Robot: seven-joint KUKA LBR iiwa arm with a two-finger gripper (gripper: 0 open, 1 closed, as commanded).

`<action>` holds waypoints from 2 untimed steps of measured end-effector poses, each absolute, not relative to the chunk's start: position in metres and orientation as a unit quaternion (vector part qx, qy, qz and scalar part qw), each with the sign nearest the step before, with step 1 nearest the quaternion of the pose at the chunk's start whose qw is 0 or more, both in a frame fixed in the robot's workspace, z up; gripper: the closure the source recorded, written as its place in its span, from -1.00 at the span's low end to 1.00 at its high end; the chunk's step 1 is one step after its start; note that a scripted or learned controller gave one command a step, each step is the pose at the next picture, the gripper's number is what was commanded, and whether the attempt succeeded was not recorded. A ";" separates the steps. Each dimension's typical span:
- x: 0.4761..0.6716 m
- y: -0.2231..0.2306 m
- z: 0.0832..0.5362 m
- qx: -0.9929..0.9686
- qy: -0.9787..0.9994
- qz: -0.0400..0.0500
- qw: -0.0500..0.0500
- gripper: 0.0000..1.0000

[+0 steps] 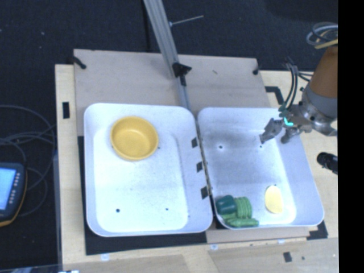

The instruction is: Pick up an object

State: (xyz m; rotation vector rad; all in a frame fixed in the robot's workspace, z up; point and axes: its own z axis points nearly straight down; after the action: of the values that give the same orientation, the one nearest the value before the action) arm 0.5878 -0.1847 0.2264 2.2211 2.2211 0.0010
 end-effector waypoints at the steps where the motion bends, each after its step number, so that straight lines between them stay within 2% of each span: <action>1: 0.588 -0.185 0.226 0.707 0.707 0.000 0.000 -1.00; 2: 0.587 -0.189 0.184 0.707 0.707 -0.001 -0.001 -1.00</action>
State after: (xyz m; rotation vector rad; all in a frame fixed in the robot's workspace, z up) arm 0.5871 -0.1891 0.1838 2.2237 2.2217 -0.0029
